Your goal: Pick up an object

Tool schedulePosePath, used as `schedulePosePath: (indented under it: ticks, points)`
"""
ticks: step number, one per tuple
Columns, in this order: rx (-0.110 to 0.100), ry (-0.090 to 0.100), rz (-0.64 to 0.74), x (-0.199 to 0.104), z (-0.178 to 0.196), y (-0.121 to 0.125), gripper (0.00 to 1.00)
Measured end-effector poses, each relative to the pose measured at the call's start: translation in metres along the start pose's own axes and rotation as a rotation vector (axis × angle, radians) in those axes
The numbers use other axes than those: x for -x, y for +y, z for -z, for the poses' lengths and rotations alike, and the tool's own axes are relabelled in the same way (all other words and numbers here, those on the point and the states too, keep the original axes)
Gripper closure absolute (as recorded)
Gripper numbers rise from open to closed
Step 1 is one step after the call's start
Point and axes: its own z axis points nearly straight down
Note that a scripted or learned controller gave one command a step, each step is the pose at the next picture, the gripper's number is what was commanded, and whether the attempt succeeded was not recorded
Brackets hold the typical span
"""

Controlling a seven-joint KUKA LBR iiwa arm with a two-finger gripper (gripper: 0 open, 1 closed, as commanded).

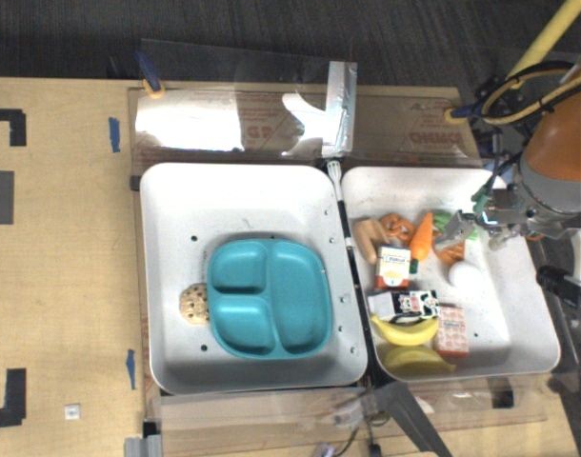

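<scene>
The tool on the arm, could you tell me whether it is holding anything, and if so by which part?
It cannot be told. The tool sits over the far right corner of the right bin, beside the carrot, and nothing is visibly clamped in it.

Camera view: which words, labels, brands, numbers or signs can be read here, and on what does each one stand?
None can be read for certain.
Cardboard behind the bins: reddish print, blurred.
Small carton: label too small.
Black and white packet: picture, no clear words.
Red packet: print too small.
</scene>
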Motion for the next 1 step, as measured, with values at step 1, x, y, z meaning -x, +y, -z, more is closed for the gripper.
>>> schedulePosePath:
  ticks: [1]
  points:
    - [-0.002,0.000,-0.203,0.0118,-0.0250,-0.0134,0.00]
